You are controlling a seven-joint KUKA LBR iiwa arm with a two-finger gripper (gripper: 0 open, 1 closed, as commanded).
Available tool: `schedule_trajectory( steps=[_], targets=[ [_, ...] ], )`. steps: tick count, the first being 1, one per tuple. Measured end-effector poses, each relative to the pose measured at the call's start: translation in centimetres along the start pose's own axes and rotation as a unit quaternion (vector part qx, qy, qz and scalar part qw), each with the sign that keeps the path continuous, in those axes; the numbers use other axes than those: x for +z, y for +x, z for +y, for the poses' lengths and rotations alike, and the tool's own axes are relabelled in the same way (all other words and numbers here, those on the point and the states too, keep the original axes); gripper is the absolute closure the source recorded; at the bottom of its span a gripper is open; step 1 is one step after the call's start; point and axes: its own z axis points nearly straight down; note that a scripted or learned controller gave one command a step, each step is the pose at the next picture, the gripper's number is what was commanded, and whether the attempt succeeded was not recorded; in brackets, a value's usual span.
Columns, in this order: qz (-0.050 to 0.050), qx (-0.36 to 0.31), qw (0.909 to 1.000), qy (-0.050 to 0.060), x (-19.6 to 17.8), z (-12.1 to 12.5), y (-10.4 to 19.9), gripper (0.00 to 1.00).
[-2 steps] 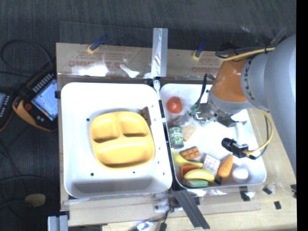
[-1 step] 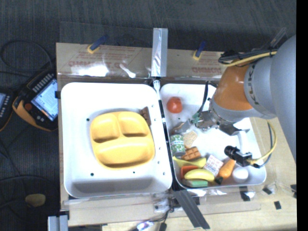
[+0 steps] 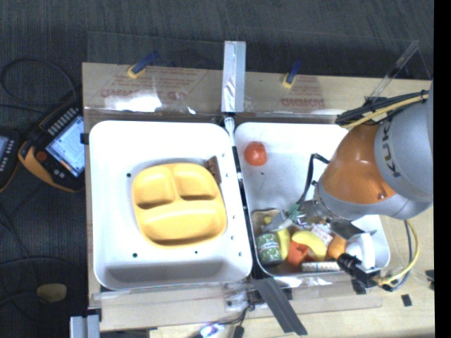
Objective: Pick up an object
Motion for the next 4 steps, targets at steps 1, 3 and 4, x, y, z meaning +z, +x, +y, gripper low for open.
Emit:
schedule_trajectory(
  steps=[1,3,4],
  targets=[
    [0.000,0.000,1.0000,-0.003,-1.1,0.2,0.0,1.00],
    [0.001,0.000,1.0000,-0.001,-1.8,0.2,0.1,1.00],
    [0.000,-0.029,0.9995,0.009,-21.9,-0.4,-1.7,1.00]
  ],
)
